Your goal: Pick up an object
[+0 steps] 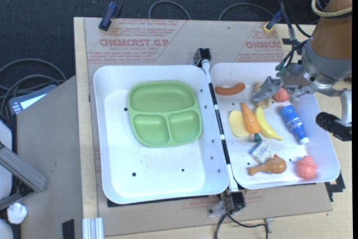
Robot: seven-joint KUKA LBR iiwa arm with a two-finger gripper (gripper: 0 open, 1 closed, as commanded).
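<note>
The hand (267,92) hovers over toy food — right bin (324,162).

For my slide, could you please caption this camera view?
KUKA arm's gripper poised over toy food in the right bin; green divided plate in the left bin.

Bright, even overhead light with soft shadows; the view is slightly soft and grainy.

Toys (263,131) crowded; tray (165,113) surrounded by room
</note>
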